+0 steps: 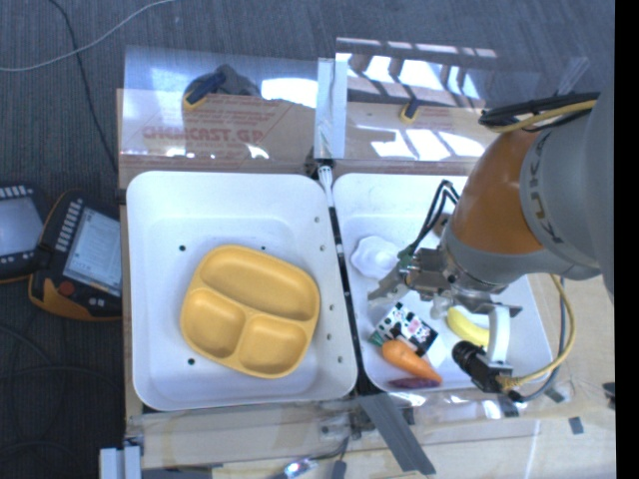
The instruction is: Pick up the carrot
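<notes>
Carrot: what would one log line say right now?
carrot: lying in right bin, front | gripper: above and behind it, no hold | yellow tray: left bin

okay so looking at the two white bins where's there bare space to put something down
Left bin: bare white floor rings the yellow divided tray, widest along the far edge and left side. Right bin: bare only at the far end, beyond the white object. Its near half is crowded with the carrot, banana, black-and-white item and arm.
</notes>
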Controlling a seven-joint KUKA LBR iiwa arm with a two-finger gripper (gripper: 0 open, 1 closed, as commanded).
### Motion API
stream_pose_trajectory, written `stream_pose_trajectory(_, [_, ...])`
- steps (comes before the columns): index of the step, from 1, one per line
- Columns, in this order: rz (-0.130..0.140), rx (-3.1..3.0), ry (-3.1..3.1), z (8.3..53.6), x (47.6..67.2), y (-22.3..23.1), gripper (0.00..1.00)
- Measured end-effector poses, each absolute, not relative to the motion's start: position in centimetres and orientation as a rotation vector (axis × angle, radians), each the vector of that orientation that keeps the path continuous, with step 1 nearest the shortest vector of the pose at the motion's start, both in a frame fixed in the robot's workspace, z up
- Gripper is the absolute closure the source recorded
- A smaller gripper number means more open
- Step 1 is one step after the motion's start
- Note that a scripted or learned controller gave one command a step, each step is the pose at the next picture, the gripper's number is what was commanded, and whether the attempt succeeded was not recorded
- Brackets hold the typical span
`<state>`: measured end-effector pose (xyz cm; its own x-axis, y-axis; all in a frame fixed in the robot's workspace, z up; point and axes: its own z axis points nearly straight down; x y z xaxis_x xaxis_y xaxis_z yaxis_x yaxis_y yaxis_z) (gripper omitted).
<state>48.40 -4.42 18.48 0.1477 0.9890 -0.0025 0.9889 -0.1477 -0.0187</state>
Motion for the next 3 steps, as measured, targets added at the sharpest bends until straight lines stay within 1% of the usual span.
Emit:
stream_pose_trajectory(1, [0.013, -2.470, -1.928, 17.88, 48.33, -4.88, 0.00])
stream_pose_trajectory(2, [0.025, -2.464, -1.927, 18.32, 48.34, -4.81, 1.00])
stream_pose_trajectory(3, [0.026, -2.464, -1.926, 18.32, 48.34, -4.82, 0.00])
